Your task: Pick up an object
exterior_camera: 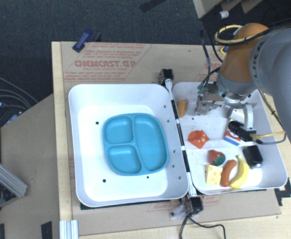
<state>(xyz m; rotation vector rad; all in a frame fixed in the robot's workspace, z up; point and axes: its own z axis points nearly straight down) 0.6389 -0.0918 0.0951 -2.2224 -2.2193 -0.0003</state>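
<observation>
Zero objects picked, judging by how things lie: everything I can see sits on a bin floor.

- Gripper is low in the right bin, above and slightly right of the red piece in view. Can't tell whether it's released or clenched, the wrist hides too much. Nothing visibly in its grasp.
- Nearest candidate is the tan piece, up-left of the red piece and just beside the gripper on its left. Looks apart from it, not touching, though the gap is hard to read.
- Red piece itself is free, with bare floor around it.
- Below-right of the red piece there's a cluster: red-green piece, cheese, sausage, banana. The last three are touching or nearly so, so a harder grab.
- Far left of the red piece, in the left bin, is a blue plate, lying flat.

Progress, as I read it: the approach is roughly done and the arm is down among the objects. What's left is the real work, meaning line up on one piece, close on it, and lift it clear. The tan piece or red piece look like the easiest targets. The tan one is close to the bin wall, which could get in the way.
</observation>
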